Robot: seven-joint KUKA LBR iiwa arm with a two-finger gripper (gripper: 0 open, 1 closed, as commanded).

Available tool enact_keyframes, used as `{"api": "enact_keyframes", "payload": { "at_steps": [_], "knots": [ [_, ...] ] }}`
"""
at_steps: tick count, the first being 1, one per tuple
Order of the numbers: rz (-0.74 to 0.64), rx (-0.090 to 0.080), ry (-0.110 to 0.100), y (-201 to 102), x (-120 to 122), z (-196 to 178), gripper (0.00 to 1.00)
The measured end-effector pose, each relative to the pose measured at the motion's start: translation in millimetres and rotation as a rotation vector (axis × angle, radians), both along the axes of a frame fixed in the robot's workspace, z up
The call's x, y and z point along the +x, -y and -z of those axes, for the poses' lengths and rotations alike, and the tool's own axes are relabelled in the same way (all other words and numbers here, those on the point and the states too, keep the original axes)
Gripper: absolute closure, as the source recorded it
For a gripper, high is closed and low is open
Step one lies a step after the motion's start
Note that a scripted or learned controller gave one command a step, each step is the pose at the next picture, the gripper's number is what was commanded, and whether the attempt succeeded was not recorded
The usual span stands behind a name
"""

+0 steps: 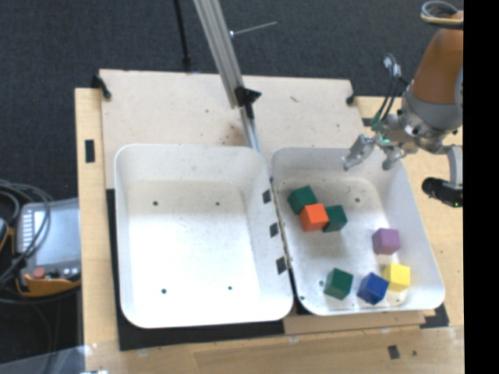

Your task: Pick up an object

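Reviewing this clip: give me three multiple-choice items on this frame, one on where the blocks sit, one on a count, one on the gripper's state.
1. Which bin holds the blocks? A) left bin B) right bin C) both
2. How many green blocks are there? A) one B) two C) three
3. What is between the gripper's fingers? A) the orange block B) nothing C) the purple block

Answers: 1 B, every block lies in the right bin. 2 C, two green blocks flank the orange block, and another sits near the front. 3 B, the gripper hangs open over the bin's far rim, apart from the purple block.
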State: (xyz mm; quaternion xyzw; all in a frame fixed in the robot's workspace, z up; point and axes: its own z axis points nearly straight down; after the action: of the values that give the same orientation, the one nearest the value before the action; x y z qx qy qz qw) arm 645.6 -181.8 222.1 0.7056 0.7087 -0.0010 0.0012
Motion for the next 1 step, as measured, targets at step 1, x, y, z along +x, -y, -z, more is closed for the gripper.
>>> {"api": "enact_keyframes", "payload": {
  "at_steps": [1],
  "knots": [
    [-0.001, 0.001, -0.002, -6.1, -3.9, 45.2, 0.00]
  ]
}}
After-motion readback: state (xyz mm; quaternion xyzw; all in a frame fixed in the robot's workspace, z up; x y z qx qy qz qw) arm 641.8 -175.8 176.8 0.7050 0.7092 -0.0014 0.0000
